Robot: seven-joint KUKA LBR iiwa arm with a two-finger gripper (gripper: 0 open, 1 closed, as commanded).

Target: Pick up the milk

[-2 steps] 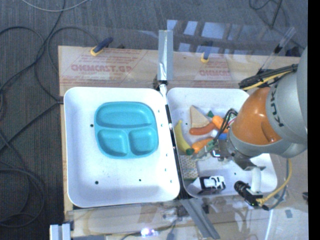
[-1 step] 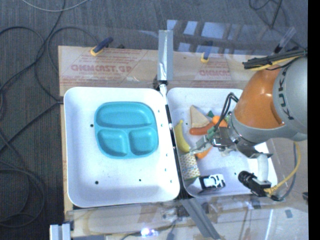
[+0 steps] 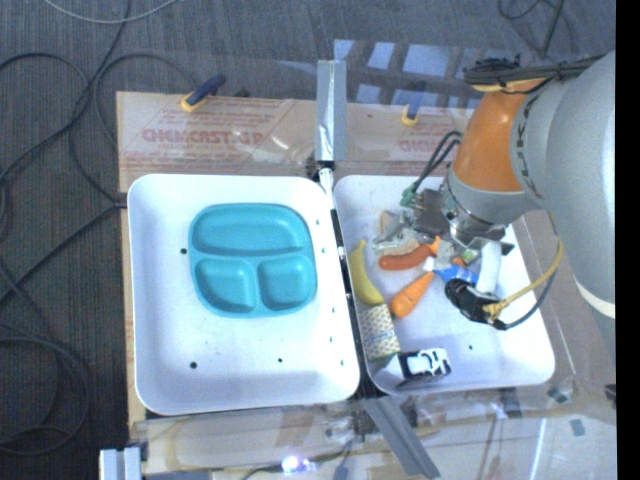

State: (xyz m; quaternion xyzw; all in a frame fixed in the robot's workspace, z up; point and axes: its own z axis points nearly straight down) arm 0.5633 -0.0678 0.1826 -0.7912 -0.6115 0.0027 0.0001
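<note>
Over the right-hand shallow white bin (image 3: 535,363), the grey two-finger gripper (image 3: 438,238) hangs low among the toys toward the bin's far side. From this slant you cannot tell whether it is spread or closed.

The milk, a small black-and-white carton (image 3: 425,363), lies near the bin's front wall, well apart from the gripper. To do this step well, you would likely need to rise clear of the clutter, travel toward the front wall, and come down centred on the carton, closing across its narrower side. Mind the speckled tan cylinder (image 3: 378,330) just beside the carton, since a skewed descent could catch it.

That bin also holds a yellow banana (image 3: 365,273) along its left wall, an orange carrot (image 3: 412,293), a red-orange sausage-shaped piece (image 3: 403,260) and a small blue piece (image 3: 455,271). The left-hand white bin (image 3: 150,368) holds a teal plastic tray with three compartments (image 3: 253,258).
</note>
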